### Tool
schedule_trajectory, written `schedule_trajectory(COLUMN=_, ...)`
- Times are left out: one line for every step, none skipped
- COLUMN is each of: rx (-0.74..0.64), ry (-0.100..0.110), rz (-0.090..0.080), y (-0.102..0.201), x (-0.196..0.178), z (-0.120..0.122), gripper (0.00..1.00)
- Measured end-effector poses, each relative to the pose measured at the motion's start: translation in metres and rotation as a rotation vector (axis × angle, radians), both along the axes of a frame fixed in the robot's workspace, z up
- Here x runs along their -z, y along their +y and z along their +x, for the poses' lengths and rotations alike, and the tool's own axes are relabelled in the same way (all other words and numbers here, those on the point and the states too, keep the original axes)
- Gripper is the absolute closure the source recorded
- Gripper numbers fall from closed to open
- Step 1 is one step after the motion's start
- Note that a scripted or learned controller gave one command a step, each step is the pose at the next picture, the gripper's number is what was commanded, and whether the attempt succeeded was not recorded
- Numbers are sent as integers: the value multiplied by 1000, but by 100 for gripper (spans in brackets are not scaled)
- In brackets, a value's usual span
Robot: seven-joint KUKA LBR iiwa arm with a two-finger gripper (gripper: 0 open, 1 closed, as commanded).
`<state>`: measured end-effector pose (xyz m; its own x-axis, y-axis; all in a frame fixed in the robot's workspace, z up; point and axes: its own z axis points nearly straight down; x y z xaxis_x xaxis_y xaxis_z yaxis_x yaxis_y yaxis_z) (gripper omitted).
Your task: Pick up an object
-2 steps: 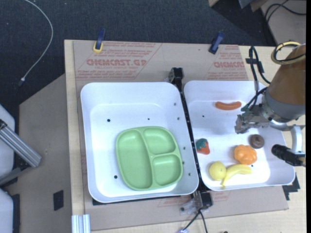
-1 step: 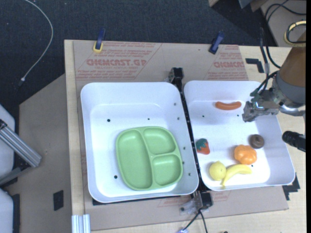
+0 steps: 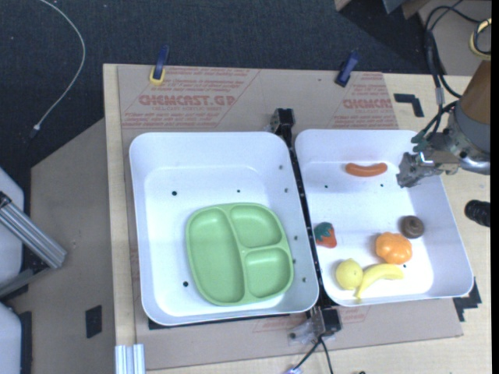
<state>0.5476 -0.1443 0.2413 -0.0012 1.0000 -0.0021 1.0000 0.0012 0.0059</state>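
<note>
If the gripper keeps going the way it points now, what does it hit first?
The gripper points toward the view's left, and the sausage lies first in that line. Height is unclear from above, so it may pass over it.

My gripper [image 3: 411, 170] hangs over the right bin's [image 3: 444, 201] right side. Just left of it lies the sausage [image 3: 366, 169]. The near end is crowded: brown ball [image 3: 412, 226], orange pepper [image 3: 393, 247], banana [image 3: 379, 277], lemon [image 3: 349, 272], strawberry [image 3: 325, 234]. The bin's middle floor lies bare between them.
</note>
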Motion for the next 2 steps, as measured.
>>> schedule_trajectory(rx=-5, ry=7, rz=5, y=57, x=-5, z=-15, gripper=100)
schedule_trajectory(rx=-5, ry=8, rz=6, y=120, x=-5, z=-23, gripper=100)
